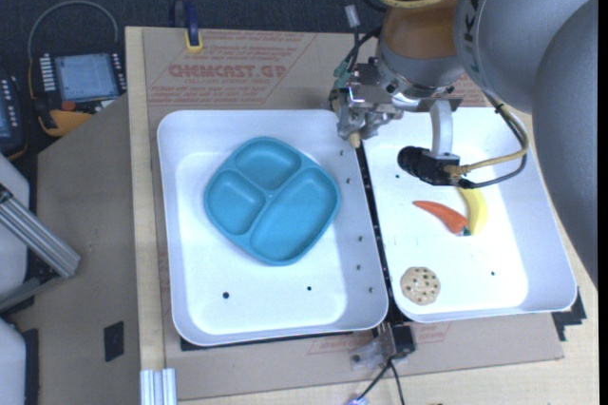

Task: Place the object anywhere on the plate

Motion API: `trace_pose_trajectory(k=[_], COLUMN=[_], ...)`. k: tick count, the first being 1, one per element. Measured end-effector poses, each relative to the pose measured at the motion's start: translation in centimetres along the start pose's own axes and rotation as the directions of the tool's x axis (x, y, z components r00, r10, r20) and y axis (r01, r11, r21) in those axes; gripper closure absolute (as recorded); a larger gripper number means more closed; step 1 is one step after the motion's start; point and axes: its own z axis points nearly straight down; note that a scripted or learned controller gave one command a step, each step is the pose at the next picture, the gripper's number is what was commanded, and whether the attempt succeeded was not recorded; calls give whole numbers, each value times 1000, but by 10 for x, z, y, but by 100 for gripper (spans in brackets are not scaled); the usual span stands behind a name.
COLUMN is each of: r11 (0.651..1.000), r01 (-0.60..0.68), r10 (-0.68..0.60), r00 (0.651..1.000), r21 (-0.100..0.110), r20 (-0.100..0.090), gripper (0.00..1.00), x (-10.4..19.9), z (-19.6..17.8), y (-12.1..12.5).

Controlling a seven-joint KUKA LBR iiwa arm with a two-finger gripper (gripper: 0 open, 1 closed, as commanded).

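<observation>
Camera view: plate bare in left bin; banana, carrot, cookie lie in right bin; gripper grip state unreadable; nothing placed yet.

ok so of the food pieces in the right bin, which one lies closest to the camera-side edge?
The round cookie, pale and speckled, lies alone near that bin's front edge. The banana and orange carrot sit together farther back.

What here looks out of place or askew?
The blue plate sits rotated in the left bin, not square to its walls. The banana, carrot and cookie lie unspilled in the right bin.
</observation>
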Motion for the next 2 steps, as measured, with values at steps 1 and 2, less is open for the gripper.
trace_pose_trajectory(k=[1, 2], r11=[1000, 1000], r01=[0, -5], r10=[0, 5], r00=[1000, 1000], r21=[1, 1], r20=[0, 2], gripper=[100, 0], x=[50, 47], z=[-7, -7], y=[-5, -4])
